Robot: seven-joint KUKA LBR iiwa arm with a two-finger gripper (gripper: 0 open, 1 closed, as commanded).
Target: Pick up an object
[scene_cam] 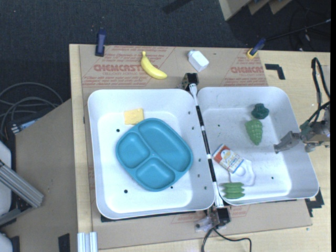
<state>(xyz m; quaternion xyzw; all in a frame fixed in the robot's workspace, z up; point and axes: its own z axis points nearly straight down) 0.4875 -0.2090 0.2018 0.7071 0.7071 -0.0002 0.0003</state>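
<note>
The two-finger gripper [286, 141] sits at the right rim of the right-hand shallow white plastic bin [273, 101], coming in from the right side of the camera view; whether its jaws are spread or pressed together cannot be told at this size, and nothing shows between them.

Taking that right bin as the landmark: inside it, toward its upper right, lies a dark green, knobbly toy vegetable [255, 131] with a darker teal-green leafy piece [260, 111] just above it, both to the left of the gripper and apart from it. Near the bin's lower left lies a small white packet with red and orange print [228, 158], touching a crumpled clear-white plastic wrapper [245, 172]. Below these, at the bin's bottom edge, lies a bright green pod-shaped toy [232, 190].

Left of the right bin, touching it along the shared edge, is the second white bin [105, 193], holding a blue three-compartment plastic plate [153, 154] and, just above the plate, a flat yellow square [133, 116].

Above the bins, on the cardboard-covered bench [84, 67], lie a yellow toy banana [151, 67] and a small white block [198, 60]
</note>
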